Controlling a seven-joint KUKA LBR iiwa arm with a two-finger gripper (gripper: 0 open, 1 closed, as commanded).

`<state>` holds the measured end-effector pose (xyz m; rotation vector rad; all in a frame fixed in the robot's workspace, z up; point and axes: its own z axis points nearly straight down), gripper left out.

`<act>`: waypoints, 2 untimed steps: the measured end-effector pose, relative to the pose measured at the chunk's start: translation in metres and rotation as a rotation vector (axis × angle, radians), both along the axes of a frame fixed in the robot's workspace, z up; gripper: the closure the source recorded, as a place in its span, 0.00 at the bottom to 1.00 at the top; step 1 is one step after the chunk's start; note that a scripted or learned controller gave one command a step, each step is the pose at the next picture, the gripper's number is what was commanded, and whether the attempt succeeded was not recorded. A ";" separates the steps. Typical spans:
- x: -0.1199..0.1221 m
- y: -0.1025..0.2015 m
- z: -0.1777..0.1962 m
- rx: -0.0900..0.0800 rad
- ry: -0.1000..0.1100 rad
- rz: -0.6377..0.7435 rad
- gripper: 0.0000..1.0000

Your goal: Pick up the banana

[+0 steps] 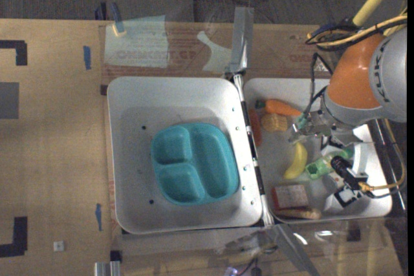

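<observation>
Wooden bench [52, 158], two white bins on it, and the banana [297, 161] lies in the right bin [381, 207], below the carrot [283, 106]. Gripper [309, 128] hovers just above it, grip impossible to judge. Teal tray [194, 163] fills the left bin [129, 106].

The yellow curved banana [297, 161] lies in the right white shallow bin [381, 207]. Behind the banana lies an orange carrot [283, 106]; left of it, in the left white bin [129, 100], sits a teal divided plastic tray [194, 163].
</observation>
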<state>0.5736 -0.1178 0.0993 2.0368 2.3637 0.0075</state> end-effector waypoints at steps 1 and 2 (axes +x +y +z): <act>0.043 0.044 0.084 0.010 0.020 -0.061 1.00; 0.043 0.044 0.084 0.010 0.020 -0.061 0.00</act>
